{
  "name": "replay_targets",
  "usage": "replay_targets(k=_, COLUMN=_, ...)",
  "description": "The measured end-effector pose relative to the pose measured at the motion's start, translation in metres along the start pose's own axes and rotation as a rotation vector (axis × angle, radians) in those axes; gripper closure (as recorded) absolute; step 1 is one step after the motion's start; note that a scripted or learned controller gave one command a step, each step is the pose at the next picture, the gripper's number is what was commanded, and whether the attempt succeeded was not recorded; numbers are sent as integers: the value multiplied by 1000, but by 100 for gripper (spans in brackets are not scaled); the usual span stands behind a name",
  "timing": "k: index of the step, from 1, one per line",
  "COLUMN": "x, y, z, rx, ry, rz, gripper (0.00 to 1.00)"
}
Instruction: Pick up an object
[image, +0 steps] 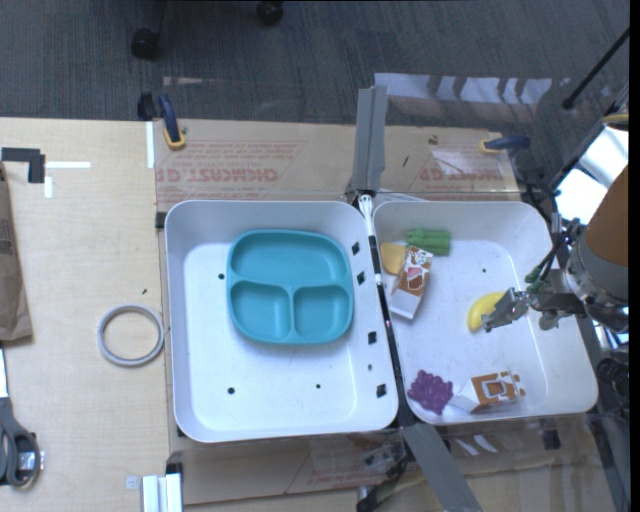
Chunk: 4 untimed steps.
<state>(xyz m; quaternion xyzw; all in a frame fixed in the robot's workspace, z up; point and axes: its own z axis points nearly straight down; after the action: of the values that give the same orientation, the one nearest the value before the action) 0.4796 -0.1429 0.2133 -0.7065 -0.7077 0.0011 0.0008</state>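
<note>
While reaching into right bin (540, 395) from 3 o'clock, am hovering gripper (503, 312) at yellow banana (481, 310), 9 o'clock of wrist. Grip state: cannot tell. Am judging approach step; next needing descent, closing.

The grey arm (600, 260) reaches in low from the right.
</note>
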Motion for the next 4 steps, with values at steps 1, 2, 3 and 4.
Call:
replay_targets(k=1, x=-48, y=66, z=97, rx=0, ry=1, rz=132, gripper=0)
replay_targets(k=2, x=-48, y=67, z=96, rx=-1, ry=1, rz=132, gripper=0)
replay_targets(k=3, x=-48, y=61, z=122, rx=1, ry=1, rz=147, gripper=0)
replay_targets(k=4, x=-49, y=61, z=114, rx=2, ry=1, rz=149, gripper=100)
